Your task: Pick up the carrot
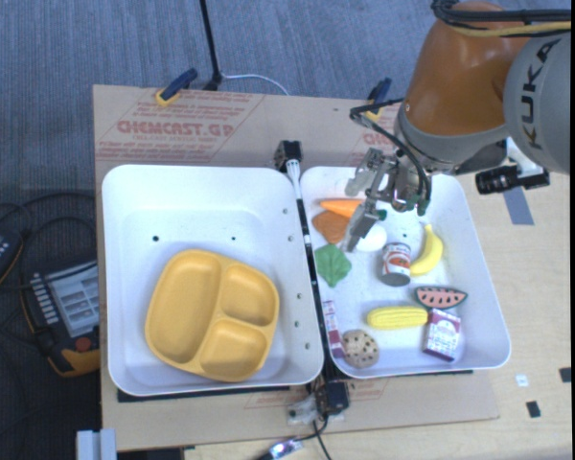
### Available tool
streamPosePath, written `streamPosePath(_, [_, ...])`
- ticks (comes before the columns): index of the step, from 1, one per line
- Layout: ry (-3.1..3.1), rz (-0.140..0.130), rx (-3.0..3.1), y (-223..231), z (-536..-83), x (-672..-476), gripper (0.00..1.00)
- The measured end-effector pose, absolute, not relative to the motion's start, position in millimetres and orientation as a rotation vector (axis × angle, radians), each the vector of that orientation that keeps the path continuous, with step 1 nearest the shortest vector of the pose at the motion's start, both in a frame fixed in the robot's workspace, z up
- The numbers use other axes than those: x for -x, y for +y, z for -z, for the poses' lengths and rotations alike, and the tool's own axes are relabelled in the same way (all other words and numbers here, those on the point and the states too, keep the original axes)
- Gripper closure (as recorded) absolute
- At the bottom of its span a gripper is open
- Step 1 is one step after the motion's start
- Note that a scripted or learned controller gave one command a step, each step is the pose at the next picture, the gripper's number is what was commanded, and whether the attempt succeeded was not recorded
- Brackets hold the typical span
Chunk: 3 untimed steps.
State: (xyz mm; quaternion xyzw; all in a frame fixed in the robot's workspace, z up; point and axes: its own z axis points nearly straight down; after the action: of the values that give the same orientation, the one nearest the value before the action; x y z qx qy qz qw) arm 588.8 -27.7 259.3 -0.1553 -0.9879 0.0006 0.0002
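Observation:
The carrot point(339, 206) is an orange wedge lying at the upper left of the right bin point(479, 257), close to the divider between the bins. A second orange piece point(330, 225) lies just below it, touching it. My gripper point(376, 209) hangs over the bin right beside the carrot's right end, pointing down and to the left. Its fingers are open with nothing between them. One dark finger point(360, 230) reaches down past the carrot toward a small white object point(371, 241). The arm's wrist hides the bin's far right corner.
The right bin also holds a green leafy piece point(333, 264), a small can point(396, 262), a banana point(428, 250), a watermelon slice point(441, 297), a corn cob point(398, 317), a cookie point(360, 349) and a red box point(443, 335). A yellow divided plate point(213, 312) sits in the left bin point(134, 209).

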Motion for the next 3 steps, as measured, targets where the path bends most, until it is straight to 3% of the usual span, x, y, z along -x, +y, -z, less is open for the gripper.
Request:
streamPosePath(1, [-3.102,-0.003,0.459,-11.1,-178.7,-635.9,0.0])
streamPosePath(2, [-3.119,-0.007,0.415,-83.5,-185.0,-631.5,0.0])
streamPosePath(3, [-3.092,0.001,0.588,-103.2,-97.3,-657.1,0.0])
